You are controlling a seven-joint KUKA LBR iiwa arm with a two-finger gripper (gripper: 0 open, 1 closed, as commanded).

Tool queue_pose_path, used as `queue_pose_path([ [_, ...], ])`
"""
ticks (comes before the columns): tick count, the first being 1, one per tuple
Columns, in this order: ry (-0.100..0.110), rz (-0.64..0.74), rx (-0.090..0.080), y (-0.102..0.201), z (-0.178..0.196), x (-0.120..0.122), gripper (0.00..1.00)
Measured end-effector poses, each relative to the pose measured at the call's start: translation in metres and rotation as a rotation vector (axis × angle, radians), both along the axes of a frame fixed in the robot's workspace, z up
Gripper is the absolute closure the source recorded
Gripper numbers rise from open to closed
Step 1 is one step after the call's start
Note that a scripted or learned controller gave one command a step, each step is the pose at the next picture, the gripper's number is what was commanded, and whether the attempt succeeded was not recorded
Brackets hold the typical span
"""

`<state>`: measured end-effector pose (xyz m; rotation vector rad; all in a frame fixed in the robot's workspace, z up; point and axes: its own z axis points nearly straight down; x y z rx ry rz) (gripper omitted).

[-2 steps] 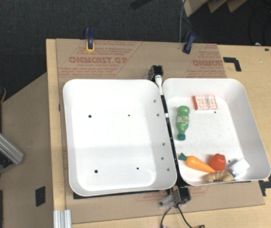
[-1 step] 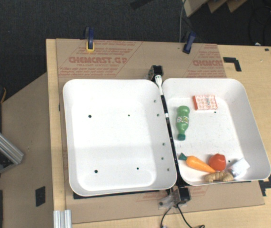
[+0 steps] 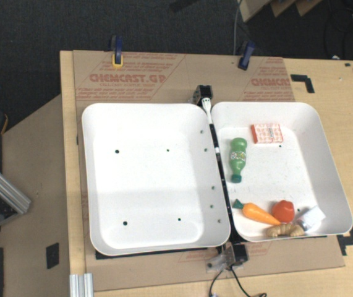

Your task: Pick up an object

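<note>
The left bin offered a wide open floor. In the right bin, a green bottle lay by the shared edge and a red-patterned box lay toward the far wall. A carrot, a tomato and a ginger root crowded the near rim.

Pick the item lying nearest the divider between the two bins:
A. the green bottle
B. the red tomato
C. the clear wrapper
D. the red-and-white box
A: the green bottle lies along the right bin's inner edge, closer to the divider than the other three.
</note>
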<state>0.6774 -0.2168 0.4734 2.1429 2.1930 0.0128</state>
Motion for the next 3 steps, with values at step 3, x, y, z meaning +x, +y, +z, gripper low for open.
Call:
queue_pose_path([
  [3, 0.054, -0.023, 0.045, 0.033, -0.22, -0.01, 1.0],
])
